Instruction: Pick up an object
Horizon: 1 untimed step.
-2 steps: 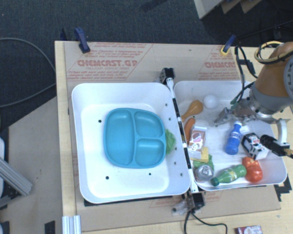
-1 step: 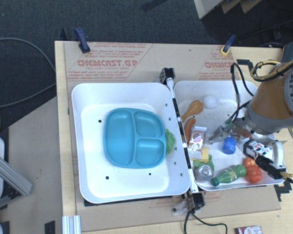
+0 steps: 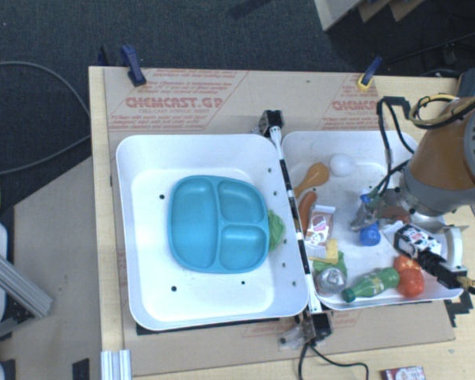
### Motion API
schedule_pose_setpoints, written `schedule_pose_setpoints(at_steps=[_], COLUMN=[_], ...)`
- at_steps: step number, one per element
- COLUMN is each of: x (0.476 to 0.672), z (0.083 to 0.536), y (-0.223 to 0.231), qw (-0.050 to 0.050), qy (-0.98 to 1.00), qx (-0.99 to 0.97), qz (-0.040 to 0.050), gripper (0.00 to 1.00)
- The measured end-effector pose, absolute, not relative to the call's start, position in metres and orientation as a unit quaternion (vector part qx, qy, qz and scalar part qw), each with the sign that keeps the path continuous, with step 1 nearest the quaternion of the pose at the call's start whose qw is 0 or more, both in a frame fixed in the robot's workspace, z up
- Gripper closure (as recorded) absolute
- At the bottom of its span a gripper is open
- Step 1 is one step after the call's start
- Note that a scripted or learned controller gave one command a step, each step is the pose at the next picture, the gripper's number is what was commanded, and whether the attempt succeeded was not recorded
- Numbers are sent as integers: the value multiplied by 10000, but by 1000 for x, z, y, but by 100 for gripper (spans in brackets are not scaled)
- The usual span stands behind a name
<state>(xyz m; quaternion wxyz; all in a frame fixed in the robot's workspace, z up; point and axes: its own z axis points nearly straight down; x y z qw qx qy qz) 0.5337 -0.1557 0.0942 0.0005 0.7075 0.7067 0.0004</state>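
Landmark: we take the right shallow white plastic bin (image 3: 356,142) as reference.
Claw (image 3: 370,212): near the bin's middle, low over a small blue rounded toy (image 3: 369,235); whether it is open or shut we cannot tell.
Candidate: the blue toy, beside a red-and-white printed carton (image 3: 320,226).
Handling: we judge it light, stiff, perhaps slippery; grip across its widest part.
Room: a green plastic bottle (image 3: 372,284) and red round toy (image 3: 410,281) crowd the bin's near wall; we see more room toward its far side.

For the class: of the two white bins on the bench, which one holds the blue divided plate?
The left bin holds the blue divided plate. The right bin, where the gripper is, holds small mixed items instead.
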Motion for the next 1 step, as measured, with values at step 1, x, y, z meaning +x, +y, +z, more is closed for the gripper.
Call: schedule_pose_setpoints(at_steps=[1], x=[551], z=[184], y=[-41], qw=[-4], qy=[7075], qx=[7067], qz=[3], gripper=[100])
